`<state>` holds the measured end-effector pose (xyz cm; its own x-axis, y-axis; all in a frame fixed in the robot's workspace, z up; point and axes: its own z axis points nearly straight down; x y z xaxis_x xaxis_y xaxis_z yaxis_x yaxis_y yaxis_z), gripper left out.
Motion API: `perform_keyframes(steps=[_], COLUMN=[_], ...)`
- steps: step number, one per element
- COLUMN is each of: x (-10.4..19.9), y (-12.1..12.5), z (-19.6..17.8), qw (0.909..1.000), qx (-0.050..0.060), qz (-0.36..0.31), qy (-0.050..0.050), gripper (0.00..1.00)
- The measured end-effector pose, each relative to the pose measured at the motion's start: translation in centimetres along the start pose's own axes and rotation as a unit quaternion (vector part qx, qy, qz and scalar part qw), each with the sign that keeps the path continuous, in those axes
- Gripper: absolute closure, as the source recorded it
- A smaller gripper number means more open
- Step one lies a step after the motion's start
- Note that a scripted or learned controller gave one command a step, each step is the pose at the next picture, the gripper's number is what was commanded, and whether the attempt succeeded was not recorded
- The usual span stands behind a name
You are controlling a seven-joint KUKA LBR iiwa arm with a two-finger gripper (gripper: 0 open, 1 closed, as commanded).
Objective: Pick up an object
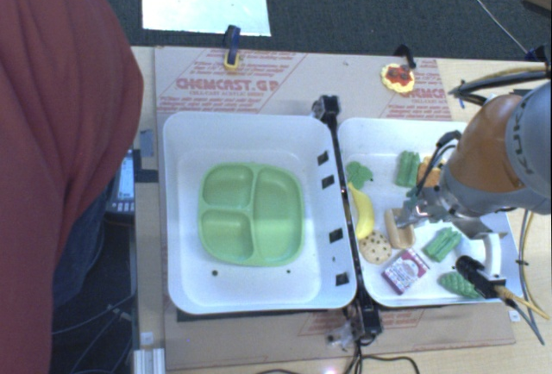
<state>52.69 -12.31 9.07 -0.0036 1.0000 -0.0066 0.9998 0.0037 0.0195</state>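
The right bin [379, 133] holds several toy foods: a yellow banana [363, 210], a broccoli piece [358, 174], a round cookie [375, 249], a tan bread roll [398, 233], a pink packet [404, 270] and green vegetable pieces [442, 242]. My gripper [408, 215] reaches in from the right and sits low in this bin, right over the upper end of the bread roll, beside the banana. The grey and orange arm [492, 152] covers part of the bin's right side. I see nothing lifted off the bin floor.
The left bin [185, 144] holds a green divided plate [252, 214]. A black divider [338, 191] runs between the bins. A toy pizza [398, 77] and a yellow clamp [231, 50] lie on the cardboard behind. A person in red [52, 148] stands at the left.
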Motion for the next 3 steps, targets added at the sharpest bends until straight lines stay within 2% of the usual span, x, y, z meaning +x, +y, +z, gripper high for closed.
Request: perform_keyframes(steps=[1,2,3], x=[-9.0,-8.3,-6.7], y=[2.9,0.0,-1.6], z=[-8.0,-0.4,0.0], qw=[1.0,1.0,1.0], qx=[0.004,0.007,-0.001], qz=[0.004,0.0,0.002], qy=[-0.001,0.003,-0.002], gripper=[0.0,0.0,0.0])
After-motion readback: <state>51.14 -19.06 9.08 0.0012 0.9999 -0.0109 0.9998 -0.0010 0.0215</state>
